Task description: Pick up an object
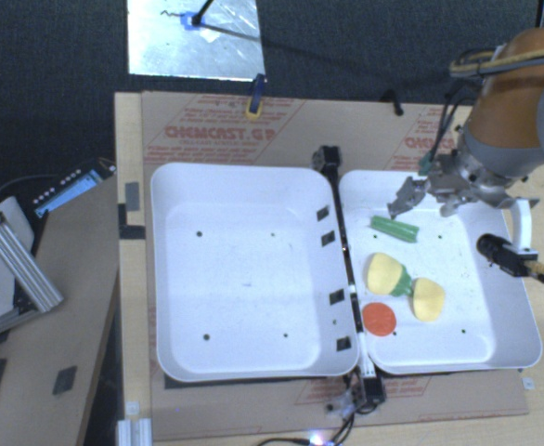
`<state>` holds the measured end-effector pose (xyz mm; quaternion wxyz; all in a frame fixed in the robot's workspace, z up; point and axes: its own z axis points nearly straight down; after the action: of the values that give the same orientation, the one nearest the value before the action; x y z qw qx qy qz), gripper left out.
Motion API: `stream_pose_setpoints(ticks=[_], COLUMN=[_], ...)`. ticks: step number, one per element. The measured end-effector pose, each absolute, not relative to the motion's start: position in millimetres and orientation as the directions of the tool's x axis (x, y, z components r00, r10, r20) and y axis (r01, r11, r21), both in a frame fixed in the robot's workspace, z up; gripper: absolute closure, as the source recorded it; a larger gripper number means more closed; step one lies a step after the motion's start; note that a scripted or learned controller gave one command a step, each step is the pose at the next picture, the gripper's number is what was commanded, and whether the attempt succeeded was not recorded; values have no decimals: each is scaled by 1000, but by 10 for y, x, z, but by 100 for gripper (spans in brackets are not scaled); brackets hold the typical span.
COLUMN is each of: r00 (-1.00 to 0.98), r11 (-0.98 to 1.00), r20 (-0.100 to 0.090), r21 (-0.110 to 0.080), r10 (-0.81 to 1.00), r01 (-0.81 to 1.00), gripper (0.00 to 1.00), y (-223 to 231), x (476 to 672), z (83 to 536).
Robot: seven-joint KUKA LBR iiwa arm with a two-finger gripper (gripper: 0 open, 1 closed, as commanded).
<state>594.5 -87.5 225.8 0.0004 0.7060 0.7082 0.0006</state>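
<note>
- Two shallow white plastic bins point(244, 286), dotted with small dark holes.
- Flat green stick-shaped piece point(395, 229) in the right bin.
- Two pale yellow lumps joined by a green middle point(404, 286).
- Round orange-red disc point(379, 319) nearest the divider.
- Grey arm with an orange band point(523, 82).
- Tan board with red lettering point(216, 130).

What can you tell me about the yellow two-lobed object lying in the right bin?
The yellow two-lobed object looks like soft matte plastic or foam: two rounded pale-yellow lumps joined by a short green middle piece. It lies flat on the floor of the right white bin, set diagonally, its upper-left lobe larger. The flat orange disc sits just below its left lobe, close or barely touching. The green stick lies apart above it. The gripper hovers higher up, not touching it.
</note>
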Motion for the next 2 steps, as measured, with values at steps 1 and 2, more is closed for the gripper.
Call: stream_pose_setpoints(ticks=[1, 2], r00=[-5, -5], r11=[5, 5], r20=[0, -3], r21=[4, 16], r10=[1000, 1000], r01=[1000, 1000], gripper=[100, 100], y=[-873, -1011], x=[5954, 6075], z=[2371, 3607])
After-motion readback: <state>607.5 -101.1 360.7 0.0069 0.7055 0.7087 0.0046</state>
